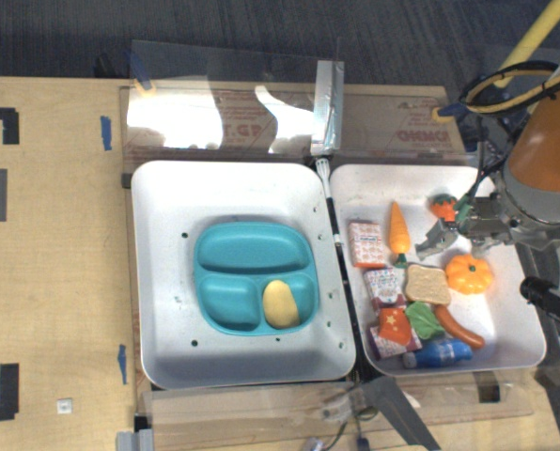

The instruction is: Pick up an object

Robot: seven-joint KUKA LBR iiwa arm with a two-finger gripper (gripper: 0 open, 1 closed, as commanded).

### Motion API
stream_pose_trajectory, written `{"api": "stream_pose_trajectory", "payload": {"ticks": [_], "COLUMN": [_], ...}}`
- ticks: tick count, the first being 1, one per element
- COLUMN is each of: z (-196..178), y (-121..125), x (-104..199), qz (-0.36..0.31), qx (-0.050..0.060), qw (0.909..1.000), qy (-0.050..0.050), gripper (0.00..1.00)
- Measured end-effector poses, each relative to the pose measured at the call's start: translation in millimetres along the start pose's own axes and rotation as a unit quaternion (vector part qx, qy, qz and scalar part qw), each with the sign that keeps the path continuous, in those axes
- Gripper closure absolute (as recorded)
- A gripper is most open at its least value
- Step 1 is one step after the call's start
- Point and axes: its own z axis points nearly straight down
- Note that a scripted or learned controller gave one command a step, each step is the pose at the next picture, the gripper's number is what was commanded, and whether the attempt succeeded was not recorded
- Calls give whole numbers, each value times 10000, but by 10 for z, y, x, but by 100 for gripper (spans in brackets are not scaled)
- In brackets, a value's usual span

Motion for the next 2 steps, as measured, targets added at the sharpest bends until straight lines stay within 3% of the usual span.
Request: {"api": "stream_pose_trajectory", "payload": {"ticks": [1,2], "z": [74,1143], "y": [643,869], "x": [-46,31], "qz": [-580,-836], "qx": [-20,-85], "qw": [9983,9965], "qy": [-13,-22], "gripper": [0,0]}}
